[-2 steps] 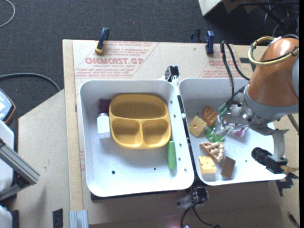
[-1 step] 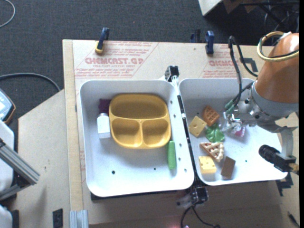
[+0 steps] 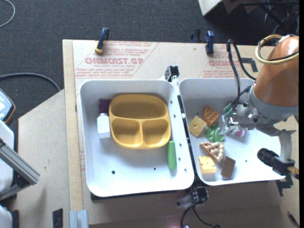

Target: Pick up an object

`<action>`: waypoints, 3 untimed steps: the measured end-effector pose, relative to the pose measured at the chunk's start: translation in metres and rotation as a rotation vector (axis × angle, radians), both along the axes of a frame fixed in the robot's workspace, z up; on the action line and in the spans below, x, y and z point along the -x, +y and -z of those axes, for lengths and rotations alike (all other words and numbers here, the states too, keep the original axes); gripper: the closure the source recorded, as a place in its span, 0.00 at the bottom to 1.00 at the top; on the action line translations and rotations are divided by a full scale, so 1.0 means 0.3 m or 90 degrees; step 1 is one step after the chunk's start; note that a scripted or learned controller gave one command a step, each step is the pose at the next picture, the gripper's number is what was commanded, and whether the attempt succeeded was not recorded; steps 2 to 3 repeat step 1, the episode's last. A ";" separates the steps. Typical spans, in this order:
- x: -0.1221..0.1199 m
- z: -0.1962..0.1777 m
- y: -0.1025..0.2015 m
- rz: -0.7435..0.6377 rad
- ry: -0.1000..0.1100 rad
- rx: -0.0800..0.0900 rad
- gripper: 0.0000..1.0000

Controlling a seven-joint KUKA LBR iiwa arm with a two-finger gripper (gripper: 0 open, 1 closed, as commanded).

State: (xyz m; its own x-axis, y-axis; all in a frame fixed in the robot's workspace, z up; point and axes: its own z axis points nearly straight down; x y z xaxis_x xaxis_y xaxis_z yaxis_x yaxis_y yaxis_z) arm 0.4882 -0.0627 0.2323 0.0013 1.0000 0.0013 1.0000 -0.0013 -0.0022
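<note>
Arm (image 3: 278, 77) is reaching in from the right side of the view, w/ its big orange band facing up toward the camera and the grey wrist section sitting just below it. Wrist is pointing down and leftward, leaning over the right-hand part of the scene. End effector (image 3: 231, 120) is hanging low at the arm's left tip, approx. level w/ the middle of the view's height. Black cables are running along the arm's upper left side. The arm's bulk is hiding most of the end effector.
</note>
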 end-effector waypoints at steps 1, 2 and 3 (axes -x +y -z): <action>-0.020 0.011 0.031 -0.002 -0.002 0.001 1.00; -0.020 0.011 0.031 -0.002 -0.002 0.001 1.00; -0.020 0.011 0.031 -0.002 -0.002 0.001 1.00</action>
